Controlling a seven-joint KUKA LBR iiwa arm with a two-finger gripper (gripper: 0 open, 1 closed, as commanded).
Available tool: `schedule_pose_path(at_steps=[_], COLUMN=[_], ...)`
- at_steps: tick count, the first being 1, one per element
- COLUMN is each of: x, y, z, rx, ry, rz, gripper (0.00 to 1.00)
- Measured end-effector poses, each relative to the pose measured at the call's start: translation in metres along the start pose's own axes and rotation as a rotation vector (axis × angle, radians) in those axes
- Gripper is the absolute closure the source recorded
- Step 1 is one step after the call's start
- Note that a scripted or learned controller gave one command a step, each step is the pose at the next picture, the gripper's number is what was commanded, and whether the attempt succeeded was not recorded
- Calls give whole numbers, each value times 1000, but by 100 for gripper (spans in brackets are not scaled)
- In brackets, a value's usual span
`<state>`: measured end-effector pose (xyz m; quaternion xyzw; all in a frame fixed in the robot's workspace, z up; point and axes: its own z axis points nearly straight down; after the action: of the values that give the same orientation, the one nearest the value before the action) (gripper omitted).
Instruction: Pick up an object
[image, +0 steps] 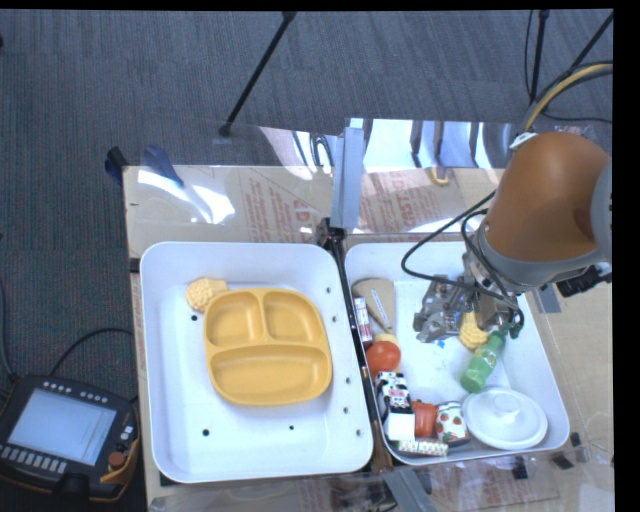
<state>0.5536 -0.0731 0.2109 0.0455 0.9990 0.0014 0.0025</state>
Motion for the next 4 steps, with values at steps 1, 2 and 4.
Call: schedule_pose_path(at_steps=[1, 2, 4], x=[-46, -46, -73], y=[-21, -21, -49], z=[124, 123, 123], rx=[1, 1, 1], ry=[4, 3, 3], rz=[-110, -110, 36], gripper=[100, 0, 0])
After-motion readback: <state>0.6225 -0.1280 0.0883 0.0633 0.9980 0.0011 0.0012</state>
